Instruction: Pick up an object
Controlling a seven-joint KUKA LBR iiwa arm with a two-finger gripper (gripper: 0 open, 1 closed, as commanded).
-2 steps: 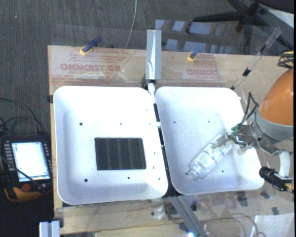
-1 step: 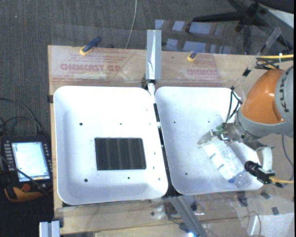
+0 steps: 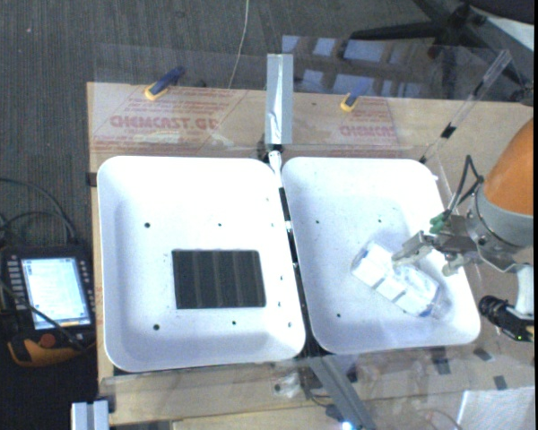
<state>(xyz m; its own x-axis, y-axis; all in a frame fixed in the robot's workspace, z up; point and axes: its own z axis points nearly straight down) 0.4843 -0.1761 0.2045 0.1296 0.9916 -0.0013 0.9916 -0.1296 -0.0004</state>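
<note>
The jaws (image 3: 428, 251) hang low over the right bin (image 3: 341, 195), near its right wall, and they look spread, one finger reaching left and one pointing down, nothing between them. Just below and to the left lies a clear plastic packet (image 3: 399, 280), crumpled, with white and pale blue showing inside; a finger tip is right at its upper edge, though whether it touches I can't say. Behind the jaws, the grey arm with its orange band (image 3: 520, 173) comes in from the right. Over in the left bin (image 3: 134, 240) sits a flat dark ribbed pad (image 3: 218, 279), well apart.
</note>
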